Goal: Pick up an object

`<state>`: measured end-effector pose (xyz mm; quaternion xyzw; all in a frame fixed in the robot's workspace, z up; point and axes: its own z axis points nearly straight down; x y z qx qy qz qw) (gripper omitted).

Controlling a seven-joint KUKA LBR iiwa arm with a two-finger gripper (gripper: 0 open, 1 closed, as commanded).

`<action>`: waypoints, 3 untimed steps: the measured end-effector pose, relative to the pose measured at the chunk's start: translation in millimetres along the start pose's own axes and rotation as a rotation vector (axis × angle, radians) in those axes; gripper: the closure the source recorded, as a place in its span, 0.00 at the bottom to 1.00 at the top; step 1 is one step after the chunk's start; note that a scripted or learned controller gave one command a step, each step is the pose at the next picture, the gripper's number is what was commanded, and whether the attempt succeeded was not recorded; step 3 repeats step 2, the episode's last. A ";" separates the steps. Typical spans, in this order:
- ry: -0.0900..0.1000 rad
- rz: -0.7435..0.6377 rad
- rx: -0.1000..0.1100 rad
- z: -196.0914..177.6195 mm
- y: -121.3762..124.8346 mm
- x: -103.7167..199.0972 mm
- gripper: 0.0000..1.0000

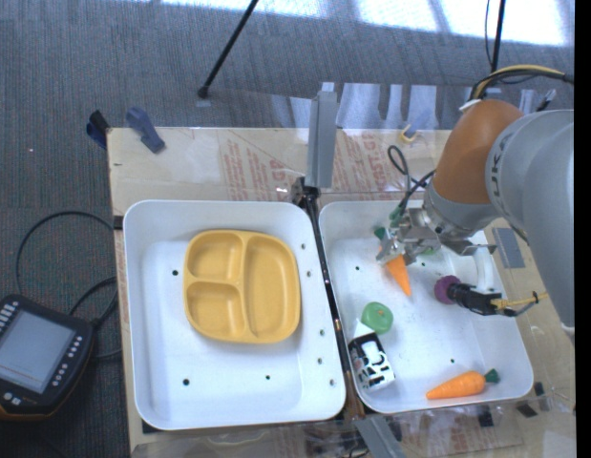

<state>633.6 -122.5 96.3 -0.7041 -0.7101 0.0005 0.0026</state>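
A small orange carrot (399, 275) lies in the upper part of the right bin (510, 351), tip pointing toward the front, with its green top (381, 230) near the bin's back wall. My gripper (402, 246) is down right over the carrot's thick end, touching or nearly touching it. The carrot's tip sticks out below the gripper. The grey arm with its orange band (476, 151) reaches in from the right.
The right bin also holds a purple eggplant (446, 288) beside the carrot, a green round piece (377, 316), a black-and-white box (373, 363) and a second carrot (459, 385) at the front. A yellow divided plate (242, 284) sits in the left bin (142, 256).
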 end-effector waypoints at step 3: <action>-0.003 -0.204 -0.004 -139.0 -28.1 121.8 1.00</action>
